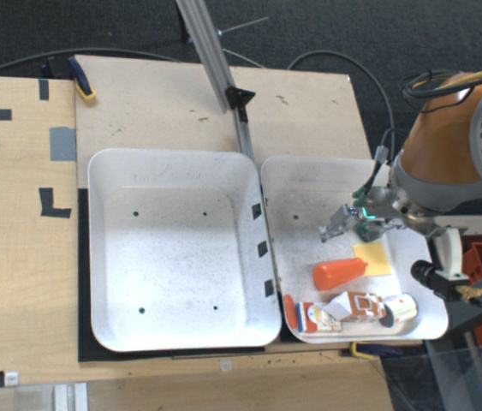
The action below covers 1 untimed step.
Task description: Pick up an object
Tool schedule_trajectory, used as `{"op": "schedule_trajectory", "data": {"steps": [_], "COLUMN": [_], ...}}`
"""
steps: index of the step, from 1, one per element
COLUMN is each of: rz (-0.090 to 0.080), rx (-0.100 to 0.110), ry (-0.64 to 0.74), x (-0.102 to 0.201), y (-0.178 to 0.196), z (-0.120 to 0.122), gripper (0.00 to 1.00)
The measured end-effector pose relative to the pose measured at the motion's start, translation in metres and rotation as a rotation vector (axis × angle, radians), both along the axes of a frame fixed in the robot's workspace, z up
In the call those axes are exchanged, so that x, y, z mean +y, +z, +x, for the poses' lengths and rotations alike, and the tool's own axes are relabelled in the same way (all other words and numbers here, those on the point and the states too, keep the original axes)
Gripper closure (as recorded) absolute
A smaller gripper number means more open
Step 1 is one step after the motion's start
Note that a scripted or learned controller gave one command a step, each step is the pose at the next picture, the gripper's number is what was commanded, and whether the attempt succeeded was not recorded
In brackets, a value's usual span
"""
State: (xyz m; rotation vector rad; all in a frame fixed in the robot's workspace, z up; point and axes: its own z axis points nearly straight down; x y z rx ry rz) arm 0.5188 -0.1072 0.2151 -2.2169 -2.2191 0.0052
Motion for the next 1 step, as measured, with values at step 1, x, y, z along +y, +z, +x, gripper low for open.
{"op": "schedule_trajectory", "data": {"steps": [1], "rz": [-0.001], "rx": [-0.004], "ry": [0.001], "x": [-0.0001], "y": [0.0019], "z": [0.0008], "gripper": [0.00]}}
